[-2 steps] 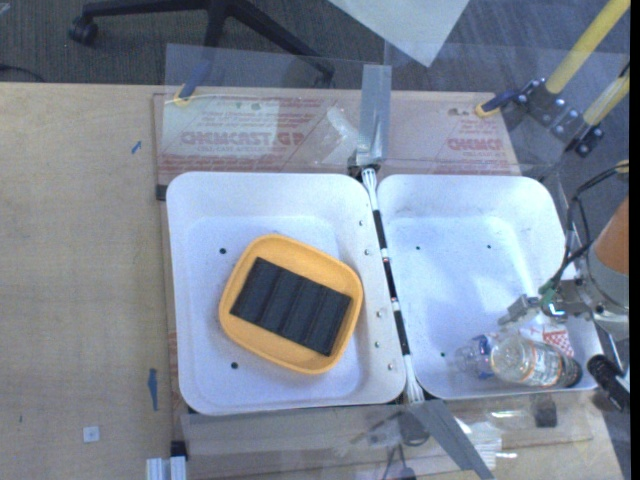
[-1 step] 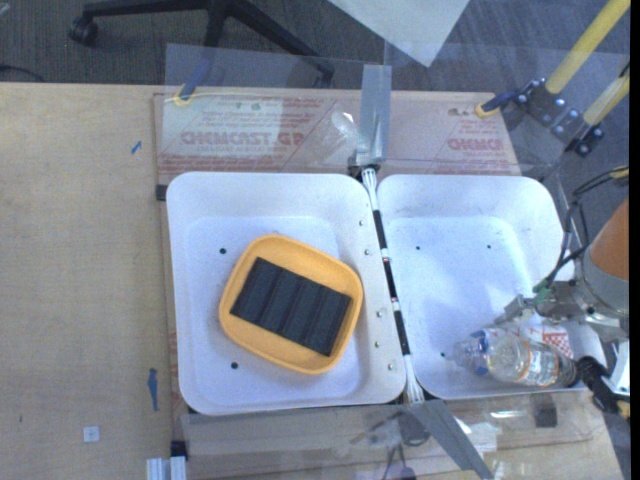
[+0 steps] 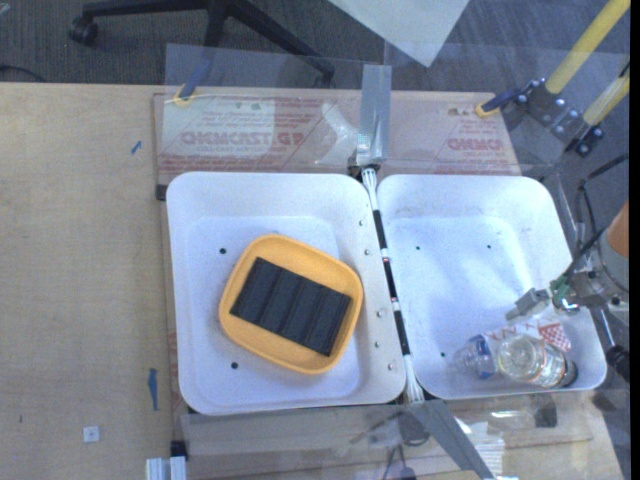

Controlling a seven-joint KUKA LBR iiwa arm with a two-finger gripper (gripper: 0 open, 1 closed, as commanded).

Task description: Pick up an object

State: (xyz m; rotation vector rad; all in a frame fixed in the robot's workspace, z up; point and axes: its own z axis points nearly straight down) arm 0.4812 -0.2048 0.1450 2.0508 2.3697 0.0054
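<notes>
Wooden desk spreads under my two white bins, with an office chair base on the floor beyond. I see the left bin holding a yellow tray with a dark ribbed insert, lying tilted. Moving right, the right bin has a clear plastic bottle lying on its side in the near right corner. My claw hangs just above the bottle at the bin's right edge; I cannot tell how wide it stands.

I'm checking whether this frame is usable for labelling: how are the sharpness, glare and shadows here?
Camera view: even, soft lighting with faint shadows; the yellow tray in the left bin reads clearly; the clear bottle in the right bin is hazy and hard to outline; the gripper at the right edge looks slightly blurred.
</notes>
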